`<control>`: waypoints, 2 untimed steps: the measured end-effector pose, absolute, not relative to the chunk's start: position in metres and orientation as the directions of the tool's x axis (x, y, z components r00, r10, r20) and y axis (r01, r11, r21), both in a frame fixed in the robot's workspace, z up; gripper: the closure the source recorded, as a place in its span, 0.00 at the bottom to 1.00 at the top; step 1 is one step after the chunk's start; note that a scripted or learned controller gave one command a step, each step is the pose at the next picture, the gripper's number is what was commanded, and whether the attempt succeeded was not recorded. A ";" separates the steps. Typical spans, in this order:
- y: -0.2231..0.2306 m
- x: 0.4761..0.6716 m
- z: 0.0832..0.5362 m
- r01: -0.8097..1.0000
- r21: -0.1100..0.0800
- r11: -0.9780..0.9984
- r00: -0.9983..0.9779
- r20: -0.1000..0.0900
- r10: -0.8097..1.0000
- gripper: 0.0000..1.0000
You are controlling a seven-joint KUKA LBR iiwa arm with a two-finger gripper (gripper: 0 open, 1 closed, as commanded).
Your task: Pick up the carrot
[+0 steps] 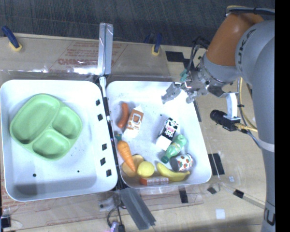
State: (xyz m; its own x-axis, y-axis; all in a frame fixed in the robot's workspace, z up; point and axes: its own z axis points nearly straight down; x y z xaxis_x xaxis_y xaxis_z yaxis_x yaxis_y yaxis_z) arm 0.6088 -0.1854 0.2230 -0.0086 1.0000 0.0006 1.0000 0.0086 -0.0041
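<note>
Bench with two white bins (9, 187), one carrot (125, 151), end effector (180, 94) released

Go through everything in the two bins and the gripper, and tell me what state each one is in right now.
gripper: open, holding nothing, above the right bin's upper edge
carrot: lying by the bin's left wall, ungrasped
sausage: lying flat
small carton: on its side
cow-print carton: tipped over
green bottle: lying down
banana: lying flat
green tray: right side up in the left bin
</note>
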 end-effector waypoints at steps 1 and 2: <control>-0.152 0.544 0.112 0.999 0.016 0.041 -0.041 -0.005 0.999 0.00; -0.099 0.498 0.106 0.996 0.038 0.084 -0.084 -0.017 0.996 0.00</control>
